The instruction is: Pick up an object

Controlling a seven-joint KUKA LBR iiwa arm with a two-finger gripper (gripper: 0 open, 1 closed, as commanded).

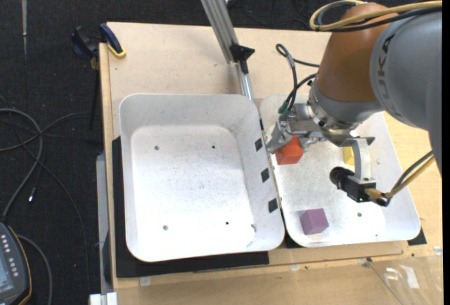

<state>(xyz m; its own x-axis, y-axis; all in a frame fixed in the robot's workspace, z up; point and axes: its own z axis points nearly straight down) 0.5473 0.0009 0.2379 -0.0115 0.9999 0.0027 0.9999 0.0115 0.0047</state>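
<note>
Over the right bin [394, 226], near its left wall, the claw [287, 142] is pinching an orange block [289, 153]; looking light, rigid, flat-sided; opposite faces suiting the grip; purple cube [314, 221] sitting nearby.

An orange block [289, 153] sits near the right bin's [394, 226] left wall; a purple cube [314, 221] lies near its front edge.
</note>
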